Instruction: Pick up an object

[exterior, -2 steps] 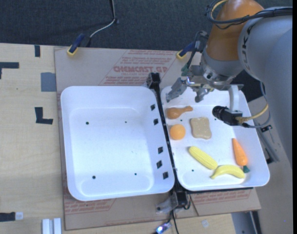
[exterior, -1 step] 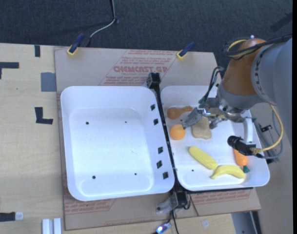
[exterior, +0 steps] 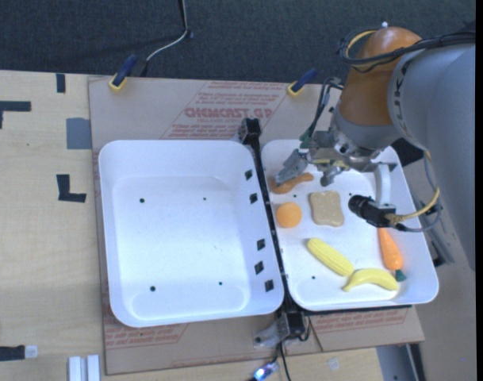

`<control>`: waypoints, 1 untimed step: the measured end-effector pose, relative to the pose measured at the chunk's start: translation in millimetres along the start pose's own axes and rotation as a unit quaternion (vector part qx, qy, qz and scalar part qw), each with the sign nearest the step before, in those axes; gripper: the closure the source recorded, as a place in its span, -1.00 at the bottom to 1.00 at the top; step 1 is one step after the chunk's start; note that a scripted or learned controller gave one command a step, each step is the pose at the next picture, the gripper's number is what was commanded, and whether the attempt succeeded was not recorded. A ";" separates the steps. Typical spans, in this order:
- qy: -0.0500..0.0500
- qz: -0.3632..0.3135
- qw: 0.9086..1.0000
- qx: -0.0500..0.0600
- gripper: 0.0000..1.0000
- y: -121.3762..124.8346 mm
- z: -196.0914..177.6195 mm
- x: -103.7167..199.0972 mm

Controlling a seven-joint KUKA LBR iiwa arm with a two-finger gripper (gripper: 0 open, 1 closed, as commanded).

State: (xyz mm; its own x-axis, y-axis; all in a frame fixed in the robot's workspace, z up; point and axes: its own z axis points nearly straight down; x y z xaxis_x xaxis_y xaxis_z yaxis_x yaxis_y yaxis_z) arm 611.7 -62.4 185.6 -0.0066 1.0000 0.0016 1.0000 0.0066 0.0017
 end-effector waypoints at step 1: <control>-0.001 0.005 1.000 0.007 -1.00 -64.2 55.2 -33.0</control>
State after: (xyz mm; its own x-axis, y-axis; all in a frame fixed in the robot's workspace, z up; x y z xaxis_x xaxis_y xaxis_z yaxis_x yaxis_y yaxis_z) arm 547.8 -95.7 130.3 0.0042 1.0000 0.0005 0.9999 -0.0042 -0.0129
